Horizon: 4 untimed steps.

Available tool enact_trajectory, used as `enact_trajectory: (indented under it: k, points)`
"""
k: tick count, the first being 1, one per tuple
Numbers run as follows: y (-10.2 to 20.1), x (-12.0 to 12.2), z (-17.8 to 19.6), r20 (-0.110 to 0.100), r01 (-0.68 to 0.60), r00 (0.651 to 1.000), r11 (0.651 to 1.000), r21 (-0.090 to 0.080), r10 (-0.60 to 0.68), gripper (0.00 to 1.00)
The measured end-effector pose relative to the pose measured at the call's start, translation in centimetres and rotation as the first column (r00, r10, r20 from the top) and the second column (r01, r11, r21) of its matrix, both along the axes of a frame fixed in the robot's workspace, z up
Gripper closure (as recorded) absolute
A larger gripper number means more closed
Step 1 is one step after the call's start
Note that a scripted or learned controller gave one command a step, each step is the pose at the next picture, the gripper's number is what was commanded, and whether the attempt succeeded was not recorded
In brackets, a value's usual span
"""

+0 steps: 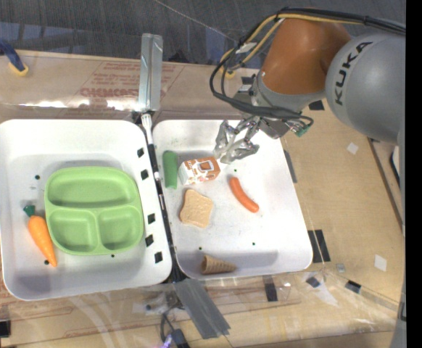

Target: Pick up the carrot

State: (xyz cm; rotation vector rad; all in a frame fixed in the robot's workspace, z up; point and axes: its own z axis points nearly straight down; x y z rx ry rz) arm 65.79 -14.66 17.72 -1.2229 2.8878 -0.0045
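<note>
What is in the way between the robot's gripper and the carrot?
The carrot lies in the left bin, the gripper is above the right bin. Between them lie the bins' rims and the green tray, right beside the carrot.

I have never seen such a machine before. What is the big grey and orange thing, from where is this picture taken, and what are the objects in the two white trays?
The big grey and orange thing is a robot arm. It reaches in from the right side of the picture. At its end is a gripper, a small metal hand with two fingers, hanging above the right bin.

The picture comes from one fixed camera above the bench, looking down at a slant.

The left bin holds a green divided plate and, beside it on the left, the carrot, which the robot should pick up.

The right bin holds toy foods: a green stick, a small orange and white carton, a slice of bread, a sausage and an ice cream cone.

The gripper is far from the carrot.
</note>
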Motion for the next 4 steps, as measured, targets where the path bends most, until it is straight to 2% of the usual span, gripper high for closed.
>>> enact_trajectory:
  k: [1,2,3,4]
  points:
    - [-2.8,0.1,-1.5,0.002,-0.251,0.968,0.968,-0.002,0.251,1.0]
    - [-6.3,0.0,0.8,-0.001,-0.7,0.714,0.714,-0.003,0.7,1.0]
    - [-2.7,-0.1,-2.1,-0.006,-0.827,0.563,0.563,0.005,0.827,1.0]
    - [-0.5,0.0,-1.8,-0.003,-0.986,0.169,0.169,-0.001,0.986,1.0]
